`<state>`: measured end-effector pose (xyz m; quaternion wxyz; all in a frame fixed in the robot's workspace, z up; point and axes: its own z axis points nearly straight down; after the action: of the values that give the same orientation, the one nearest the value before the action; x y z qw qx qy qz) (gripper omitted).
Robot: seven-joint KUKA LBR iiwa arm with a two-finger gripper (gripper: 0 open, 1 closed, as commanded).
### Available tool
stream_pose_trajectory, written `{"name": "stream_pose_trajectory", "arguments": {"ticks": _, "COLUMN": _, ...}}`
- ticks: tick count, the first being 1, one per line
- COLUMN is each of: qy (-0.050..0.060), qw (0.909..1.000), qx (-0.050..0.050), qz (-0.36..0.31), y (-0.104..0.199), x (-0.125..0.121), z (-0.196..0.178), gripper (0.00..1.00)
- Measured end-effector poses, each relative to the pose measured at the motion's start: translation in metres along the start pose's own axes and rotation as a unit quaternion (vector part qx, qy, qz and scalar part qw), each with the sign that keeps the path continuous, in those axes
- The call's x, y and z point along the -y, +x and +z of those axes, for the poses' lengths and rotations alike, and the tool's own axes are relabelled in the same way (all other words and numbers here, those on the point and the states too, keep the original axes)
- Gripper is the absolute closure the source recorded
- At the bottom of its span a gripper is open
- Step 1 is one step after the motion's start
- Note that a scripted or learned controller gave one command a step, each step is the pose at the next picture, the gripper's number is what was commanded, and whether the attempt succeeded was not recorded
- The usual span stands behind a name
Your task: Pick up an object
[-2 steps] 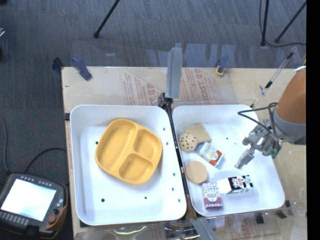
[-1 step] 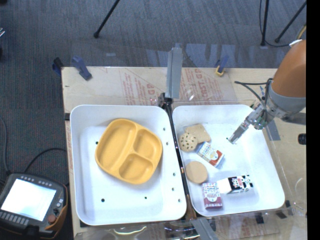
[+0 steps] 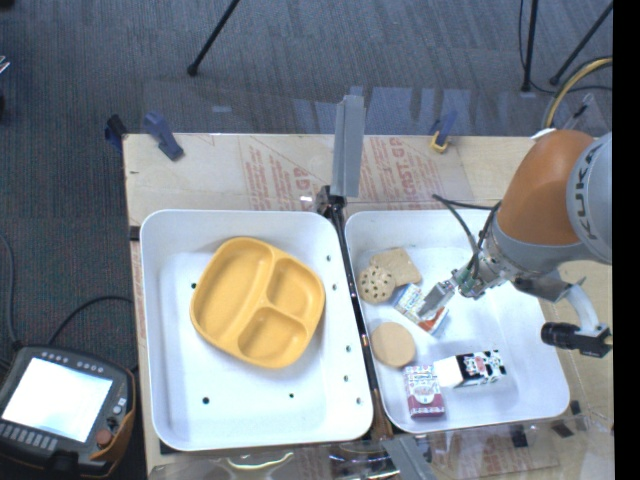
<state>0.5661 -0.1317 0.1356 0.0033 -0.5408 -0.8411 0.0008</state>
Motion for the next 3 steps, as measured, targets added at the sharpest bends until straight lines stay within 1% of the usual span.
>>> {"name": "stream_pose_trajectory", "arguments": {"ticks": 1, "qy": -0.006, "qw": 0.9977, "qx": 0.003, "qz": 0.067, "y": -0.027, "x": -0.033, "z": 0.041, "gripper": 0.0}}
{"name": "stream_pose_trajectory", "arguments": {"ticks": 2, "qy": -0.009, "qw": 0.9997, "qx": 0.006, "qz": 0.024, "y": 0.001, "x": -0.018, "z": 0.04, "gripper": 0.0}}
{"name": "stream_pose_trajectory", "arguments": {"ticks": 3, "qy": -0.002, "qw": 0.9991, "qx": 0.001, "qz": 0.042, "y": 0.051, "x": 0.012, "z": 0.049, "gripper": 0.0}}
